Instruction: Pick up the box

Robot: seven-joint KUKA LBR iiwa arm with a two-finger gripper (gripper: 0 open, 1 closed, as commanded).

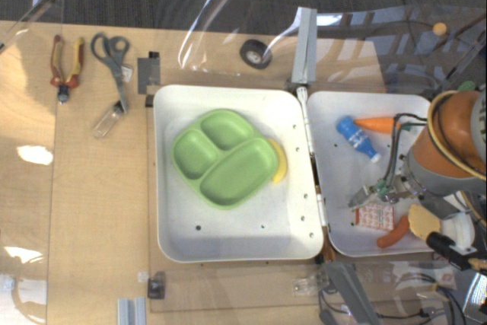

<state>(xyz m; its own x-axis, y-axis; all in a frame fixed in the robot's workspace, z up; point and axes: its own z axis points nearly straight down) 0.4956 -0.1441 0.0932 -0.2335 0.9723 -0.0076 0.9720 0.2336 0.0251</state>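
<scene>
The box (374, 218) is small, flat, red and white, and lies near the front edge of the right bin (335, 164). My gripper (374, 195) hangs just above the box's far edge, reaching in from the right under the grey arm with its orange band (450, 135). The gripper's metal tip points left over the bin floor. Whether it touches the box cannot be made out.
In the right bin lie a blue bottle (356, 136), an orange carrot (374, 123), a red sausage-like piece (391, 239) and a tan object (423, 222). The left bin (171, 236) holds a green divided plate (225, 157) and a yellow item (279, 164). Scissors, pliers and tape lie on the bench behind.
</scene>
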